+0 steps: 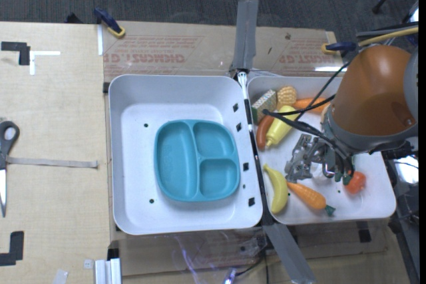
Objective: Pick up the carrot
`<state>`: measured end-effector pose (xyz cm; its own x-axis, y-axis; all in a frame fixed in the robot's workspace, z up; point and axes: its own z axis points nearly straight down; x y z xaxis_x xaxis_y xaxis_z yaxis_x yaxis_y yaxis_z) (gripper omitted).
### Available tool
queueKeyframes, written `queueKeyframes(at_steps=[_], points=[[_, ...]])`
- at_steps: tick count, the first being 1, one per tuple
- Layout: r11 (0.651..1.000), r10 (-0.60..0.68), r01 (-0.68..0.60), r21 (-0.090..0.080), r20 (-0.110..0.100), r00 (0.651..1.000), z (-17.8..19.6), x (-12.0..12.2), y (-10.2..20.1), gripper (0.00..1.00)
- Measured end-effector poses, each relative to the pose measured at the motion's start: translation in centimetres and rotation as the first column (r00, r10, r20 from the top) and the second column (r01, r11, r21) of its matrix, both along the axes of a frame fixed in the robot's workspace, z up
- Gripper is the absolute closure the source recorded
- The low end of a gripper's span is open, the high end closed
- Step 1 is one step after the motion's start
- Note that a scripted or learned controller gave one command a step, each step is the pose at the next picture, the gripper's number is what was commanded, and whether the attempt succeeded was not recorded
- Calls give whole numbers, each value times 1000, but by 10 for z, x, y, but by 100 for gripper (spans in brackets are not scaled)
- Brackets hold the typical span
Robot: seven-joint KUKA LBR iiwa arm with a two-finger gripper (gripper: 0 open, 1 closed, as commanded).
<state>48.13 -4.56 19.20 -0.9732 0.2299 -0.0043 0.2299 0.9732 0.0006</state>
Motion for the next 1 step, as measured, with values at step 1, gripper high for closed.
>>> queueKeyframes(at_steps=[1], points=[[1000, 0, 0, 0, 0, 1000, 0, 0, 0, 0]])
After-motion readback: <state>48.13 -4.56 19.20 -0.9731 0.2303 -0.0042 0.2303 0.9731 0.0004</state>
